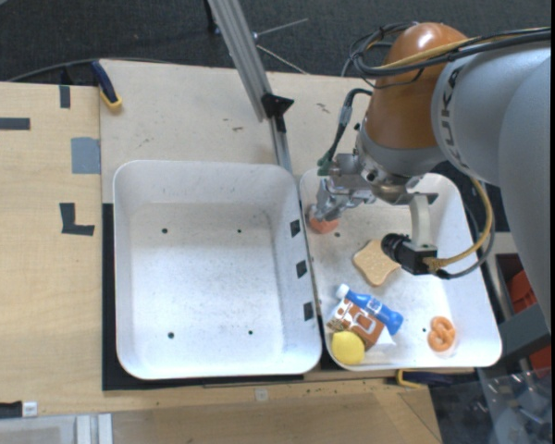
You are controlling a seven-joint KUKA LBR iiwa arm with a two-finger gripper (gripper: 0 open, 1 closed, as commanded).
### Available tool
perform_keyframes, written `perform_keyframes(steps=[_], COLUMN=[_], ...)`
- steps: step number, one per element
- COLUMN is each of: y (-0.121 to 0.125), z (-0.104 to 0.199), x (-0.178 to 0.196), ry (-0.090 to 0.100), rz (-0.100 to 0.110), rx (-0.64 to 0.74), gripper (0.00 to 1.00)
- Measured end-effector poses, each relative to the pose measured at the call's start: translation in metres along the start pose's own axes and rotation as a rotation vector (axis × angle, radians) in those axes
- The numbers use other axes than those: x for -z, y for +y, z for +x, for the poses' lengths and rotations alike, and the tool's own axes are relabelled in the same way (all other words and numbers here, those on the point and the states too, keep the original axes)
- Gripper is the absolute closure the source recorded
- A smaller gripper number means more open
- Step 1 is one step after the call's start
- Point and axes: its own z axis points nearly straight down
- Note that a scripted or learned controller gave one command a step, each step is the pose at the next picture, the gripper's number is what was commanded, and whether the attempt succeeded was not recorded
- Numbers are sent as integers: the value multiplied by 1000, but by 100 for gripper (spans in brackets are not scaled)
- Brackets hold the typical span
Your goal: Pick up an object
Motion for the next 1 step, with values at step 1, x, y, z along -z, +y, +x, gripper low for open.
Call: perform_keyframes(steps=[1], y=[-13], z=[47], x=[8], ry=[0], rz=[0], rx=[0], gripper=[100])
